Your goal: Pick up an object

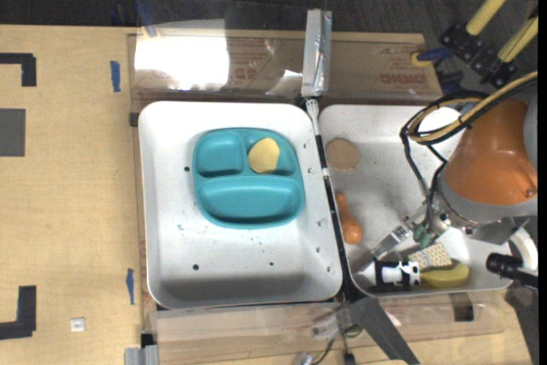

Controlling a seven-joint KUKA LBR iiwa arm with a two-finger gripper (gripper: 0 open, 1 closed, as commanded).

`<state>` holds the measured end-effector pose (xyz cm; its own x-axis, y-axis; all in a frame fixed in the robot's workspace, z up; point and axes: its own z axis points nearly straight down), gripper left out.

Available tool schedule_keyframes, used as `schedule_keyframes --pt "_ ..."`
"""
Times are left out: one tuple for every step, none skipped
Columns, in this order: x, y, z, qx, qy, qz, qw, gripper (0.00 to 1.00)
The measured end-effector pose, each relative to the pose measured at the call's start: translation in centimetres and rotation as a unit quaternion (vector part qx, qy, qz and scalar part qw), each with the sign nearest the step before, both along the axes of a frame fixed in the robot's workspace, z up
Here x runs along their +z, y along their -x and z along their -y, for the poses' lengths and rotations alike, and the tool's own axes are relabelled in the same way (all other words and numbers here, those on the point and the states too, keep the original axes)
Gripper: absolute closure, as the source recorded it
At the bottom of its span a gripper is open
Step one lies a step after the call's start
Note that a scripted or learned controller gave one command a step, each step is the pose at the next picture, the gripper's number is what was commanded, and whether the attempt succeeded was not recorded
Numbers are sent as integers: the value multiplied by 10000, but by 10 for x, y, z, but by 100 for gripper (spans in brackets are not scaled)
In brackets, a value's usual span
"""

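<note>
- In the right bin (376,128), at its near edge, lies a yellow banana-shaped object (446,274), and just beside it on the left there is a small black and white object (395,273) (I cannot tell what it is).
- The gripper (416,237) is low over this near part of the right bin, just above the yellow object. A pale checkered piece (432,256) is directly under it. If the claw is released or clenched, I cannot tell, and I see no object clearly grasped.
- The arm (494,156) with its orange band comes in from the right and covers much of the right bin; dark cables (419,158) loop beside it.
- Near the left wall of the right bin rests an orange carrot-like object (349,224).
- Further back in the same bin lies a flat tan round object (343,154), apart from the others.
- The left bin (171,209) holds a teal divided plate (248,192) in its far half.
- In the far right compartment of this plate sits a yellow round object (263,155) (maybe a lemon).
- Behind both bins stands a clear plastic wall (214,55) with a grey taped strip (316,51).
</note>
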<state>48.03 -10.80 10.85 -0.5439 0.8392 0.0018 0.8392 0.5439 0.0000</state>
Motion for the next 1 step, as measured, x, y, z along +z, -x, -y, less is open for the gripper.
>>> schedule_keyframes --pt "-19 -59 45 1529 15 29 9882 0"
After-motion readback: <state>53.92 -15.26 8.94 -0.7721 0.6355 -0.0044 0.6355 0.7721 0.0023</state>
